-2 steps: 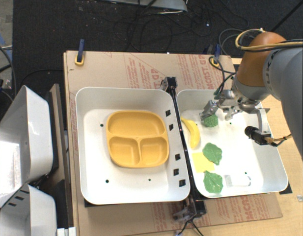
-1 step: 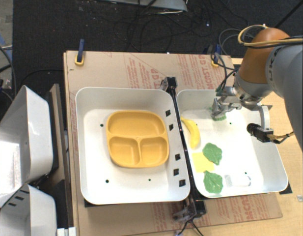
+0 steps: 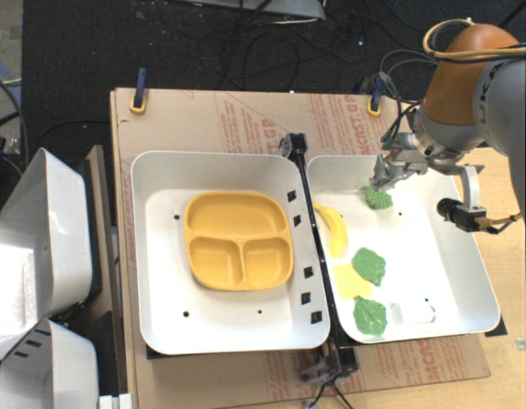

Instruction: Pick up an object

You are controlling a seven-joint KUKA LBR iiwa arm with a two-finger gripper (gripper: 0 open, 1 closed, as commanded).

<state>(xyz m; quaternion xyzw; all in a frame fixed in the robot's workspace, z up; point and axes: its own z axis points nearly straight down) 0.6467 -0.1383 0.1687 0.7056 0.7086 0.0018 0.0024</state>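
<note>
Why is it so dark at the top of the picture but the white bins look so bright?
In the camera view, light falls on the bench, so the white bins glow nearly washed out; the floor behind stays dim; the gripper above the small green piece looks slightly soft.

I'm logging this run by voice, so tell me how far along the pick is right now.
Done: the gripper has reached into the right bin and sits right over a small green piece near the bin's back. In hand: nothing is visibly lifted; that piece looks to rest on the bin floor. Left: closing on it and raising it. The banana and two other green pieces lie untouched.
</note>
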